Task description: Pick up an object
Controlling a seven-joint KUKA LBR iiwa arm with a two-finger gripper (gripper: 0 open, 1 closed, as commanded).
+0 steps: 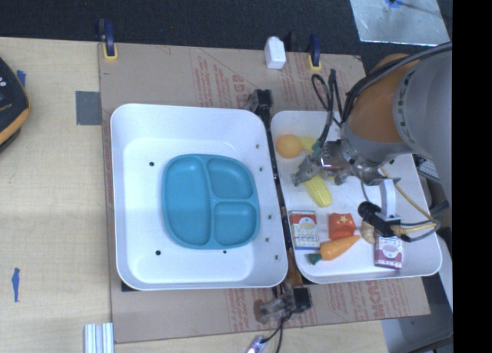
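Carrot [339,248], cartons, corn [319,190] perhaps under hand [323,165]

The arm [400,113] covered much of the right bin [430,263], hiding its back right corner and part of its floor. The gripper [319,168] sat low over the corn [318,190], and its fingers were too small and cluttered to read. The labels on the two cartons [304,230] [389,251] were too small to read. A dark device [11,105] was cut off at the left edge.
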